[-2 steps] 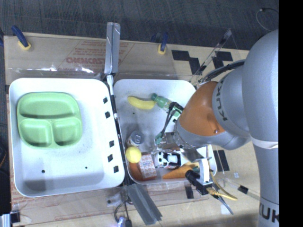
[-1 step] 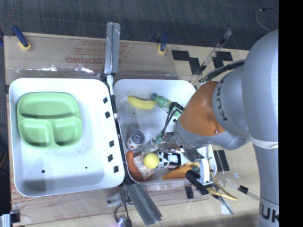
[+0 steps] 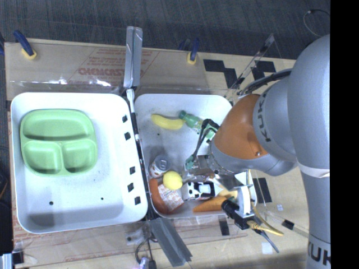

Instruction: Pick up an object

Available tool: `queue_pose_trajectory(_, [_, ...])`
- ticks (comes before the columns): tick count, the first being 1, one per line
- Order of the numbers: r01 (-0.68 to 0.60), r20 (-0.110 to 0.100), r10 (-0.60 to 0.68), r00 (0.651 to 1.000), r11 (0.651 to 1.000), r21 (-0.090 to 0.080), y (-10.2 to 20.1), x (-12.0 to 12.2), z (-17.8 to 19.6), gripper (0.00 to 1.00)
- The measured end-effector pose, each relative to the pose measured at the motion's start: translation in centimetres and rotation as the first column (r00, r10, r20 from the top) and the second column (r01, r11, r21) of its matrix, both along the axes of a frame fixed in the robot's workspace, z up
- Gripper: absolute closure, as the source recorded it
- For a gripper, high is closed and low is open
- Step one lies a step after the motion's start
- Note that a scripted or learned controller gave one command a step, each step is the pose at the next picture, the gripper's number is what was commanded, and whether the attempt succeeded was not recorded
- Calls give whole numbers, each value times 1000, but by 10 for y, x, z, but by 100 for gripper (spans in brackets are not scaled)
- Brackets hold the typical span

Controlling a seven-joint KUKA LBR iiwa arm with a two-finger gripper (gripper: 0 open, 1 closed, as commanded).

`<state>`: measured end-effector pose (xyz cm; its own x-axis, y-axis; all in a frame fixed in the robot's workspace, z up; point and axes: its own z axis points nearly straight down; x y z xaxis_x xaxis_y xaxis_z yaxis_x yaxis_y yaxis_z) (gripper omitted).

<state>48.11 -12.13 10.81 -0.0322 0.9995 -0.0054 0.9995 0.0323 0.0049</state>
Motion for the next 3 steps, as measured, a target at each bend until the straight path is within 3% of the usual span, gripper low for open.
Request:
queue_pose_trajectory(1, [73, -10, -73, 997, 997, 4, 1, 19, 11, 100])
queue_pose_trajectory(2, [73, -10, -73, 997, 997, 4, 1, 19, 11, 0])
queue_pose_trajectory(3, [-18, 10, 18, 1000, 1000, 3, 8, 1, -12, 0])
